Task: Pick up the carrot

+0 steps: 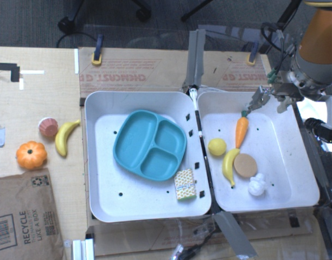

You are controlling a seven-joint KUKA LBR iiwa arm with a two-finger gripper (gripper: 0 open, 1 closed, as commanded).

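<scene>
Lying in the right bin [296, 145], the carrot [241, 131] rests free beside the lemon [217, 146] and banana [229, 167]. Jaws of the gripper [269, 99] stand open above its leafy end; they should descend across the carrot's mid-body, clear of neighbours.

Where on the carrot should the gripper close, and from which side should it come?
Grip the carrot across its thick orange middle, coming straight down from above. It lies flat in the right bin, long axis running up-down in the view, green top toward the gripper. Its upper half looks best: lower down, the lemon and banana crowd it.
</scene>
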